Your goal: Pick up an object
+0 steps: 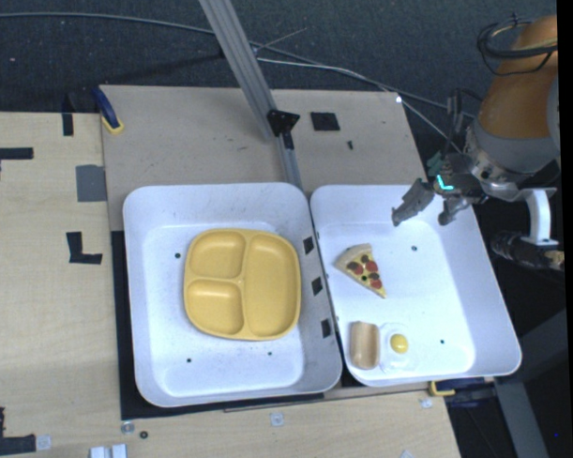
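In the right bin (pixel 458 292) lie a pizza slice (pixel 362 269) near its left middle, a tan bread-like piece (pixel 364 344) at the front left, and a fried egg (pixel 398 345) just right of it. My gripper (pixel 425 209) hangs over the bin's back right part, its two dark fingers spread apart with nothing between them. It is up and to the right of the pizza slice, well apart from it.
A yellow divided plate (pixel 241 282) fills the middle of the left bin (pixel 155 237). A grey slanted pole (pixel 248 70) runs down to the seam between the bins. Cables cross the dark floor at the back.
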`<state>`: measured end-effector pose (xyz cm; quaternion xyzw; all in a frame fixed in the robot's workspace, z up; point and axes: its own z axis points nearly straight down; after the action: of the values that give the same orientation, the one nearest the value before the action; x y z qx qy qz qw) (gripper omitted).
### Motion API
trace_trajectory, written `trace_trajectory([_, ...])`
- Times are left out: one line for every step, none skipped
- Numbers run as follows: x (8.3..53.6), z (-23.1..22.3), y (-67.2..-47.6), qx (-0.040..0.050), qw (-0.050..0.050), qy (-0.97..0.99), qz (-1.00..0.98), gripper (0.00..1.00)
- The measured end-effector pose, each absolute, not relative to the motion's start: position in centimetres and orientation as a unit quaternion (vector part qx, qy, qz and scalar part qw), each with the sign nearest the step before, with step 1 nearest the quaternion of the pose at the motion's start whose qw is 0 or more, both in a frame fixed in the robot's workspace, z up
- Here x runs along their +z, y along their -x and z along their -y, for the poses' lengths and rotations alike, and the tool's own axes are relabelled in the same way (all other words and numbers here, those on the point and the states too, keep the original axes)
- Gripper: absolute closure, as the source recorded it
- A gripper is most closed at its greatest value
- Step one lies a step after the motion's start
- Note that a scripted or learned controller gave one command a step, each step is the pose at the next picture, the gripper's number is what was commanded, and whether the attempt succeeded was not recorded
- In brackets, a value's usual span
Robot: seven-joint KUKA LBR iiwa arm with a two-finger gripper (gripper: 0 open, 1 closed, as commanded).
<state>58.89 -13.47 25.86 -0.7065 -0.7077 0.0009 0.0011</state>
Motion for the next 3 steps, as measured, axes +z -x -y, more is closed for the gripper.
trace_trajectory([25.9,13.5,-58.9,0.0005,0.0,0.706,0.708,0.0])
trace_trajectory([19.9,12.9,-58.2,0.0023,0.002,0.707,0.708,0.0])
trace_trajectory([13.8,12.5,-58.2,0.0024,0.003,0.707,0.708,0.0])
